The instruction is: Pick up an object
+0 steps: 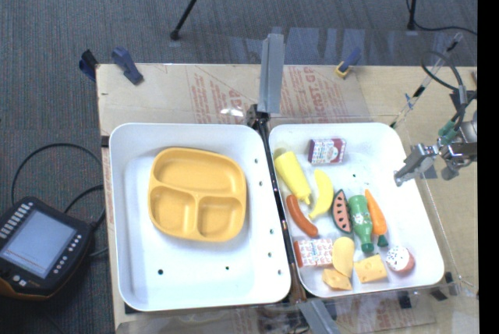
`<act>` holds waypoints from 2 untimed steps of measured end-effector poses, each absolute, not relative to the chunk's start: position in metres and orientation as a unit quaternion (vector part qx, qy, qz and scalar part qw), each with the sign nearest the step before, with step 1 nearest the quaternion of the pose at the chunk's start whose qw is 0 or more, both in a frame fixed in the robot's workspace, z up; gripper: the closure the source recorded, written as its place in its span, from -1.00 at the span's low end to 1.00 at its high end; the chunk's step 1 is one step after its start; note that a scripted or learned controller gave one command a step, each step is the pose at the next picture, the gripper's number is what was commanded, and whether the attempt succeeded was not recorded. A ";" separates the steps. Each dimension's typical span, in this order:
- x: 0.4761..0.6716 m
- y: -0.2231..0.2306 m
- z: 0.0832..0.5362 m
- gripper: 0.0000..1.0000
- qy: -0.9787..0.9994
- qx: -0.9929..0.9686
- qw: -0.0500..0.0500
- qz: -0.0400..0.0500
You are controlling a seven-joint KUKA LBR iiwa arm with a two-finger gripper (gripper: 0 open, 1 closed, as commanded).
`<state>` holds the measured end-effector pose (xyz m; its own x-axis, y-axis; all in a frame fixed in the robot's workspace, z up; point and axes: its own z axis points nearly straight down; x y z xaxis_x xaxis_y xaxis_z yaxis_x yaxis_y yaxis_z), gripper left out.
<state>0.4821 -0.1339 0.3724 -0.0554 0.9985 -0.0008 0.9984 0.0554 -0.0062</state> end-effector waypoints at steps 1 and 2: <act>0.501 -0.106 0.248 -1.00 -0.713 -0.701 0.007 0.005; 0.547 -0.126 0.158 -1.00 -0.760 -0.650 0.007 0.004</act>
